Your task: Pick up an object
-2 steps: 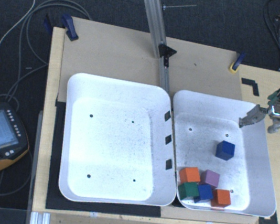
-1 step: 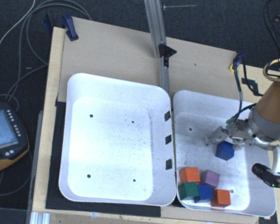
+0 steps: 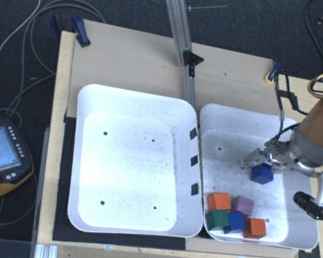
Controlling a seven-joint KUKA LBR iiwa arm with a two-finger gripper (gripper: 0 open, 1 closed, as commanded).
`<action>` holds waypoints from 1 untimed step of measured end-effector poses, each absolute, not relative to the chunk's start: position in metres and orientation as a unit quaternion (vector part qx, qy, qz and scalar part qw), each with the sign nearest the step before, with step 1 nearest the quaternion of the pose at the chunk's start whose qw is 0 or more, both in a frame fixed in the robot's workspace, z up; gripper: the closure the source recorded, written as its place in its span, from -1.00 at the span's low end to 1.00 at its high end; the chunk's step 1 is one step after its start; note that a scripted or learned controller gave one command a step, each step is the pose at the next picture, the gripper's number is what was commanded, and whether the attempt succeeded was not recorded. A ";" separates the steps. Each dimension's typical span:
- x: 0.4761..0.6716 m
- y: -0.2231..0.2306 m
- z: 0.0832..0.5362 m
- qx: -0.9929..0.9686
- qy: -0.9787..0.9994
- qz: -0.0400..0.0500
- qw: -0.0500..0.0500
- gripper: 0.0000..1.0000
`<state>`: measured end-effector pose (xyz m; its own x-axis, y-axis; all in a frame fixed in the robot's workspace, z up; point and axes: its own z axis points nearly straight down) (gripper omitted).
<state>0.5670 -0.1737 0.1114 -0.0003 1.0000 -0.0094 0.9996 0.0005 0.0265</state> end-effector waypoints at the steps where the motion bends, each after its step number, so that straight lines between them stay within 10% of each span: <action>1: 0.562 -0.172 0.114 0.707 0.707 0.002 0.006 1.00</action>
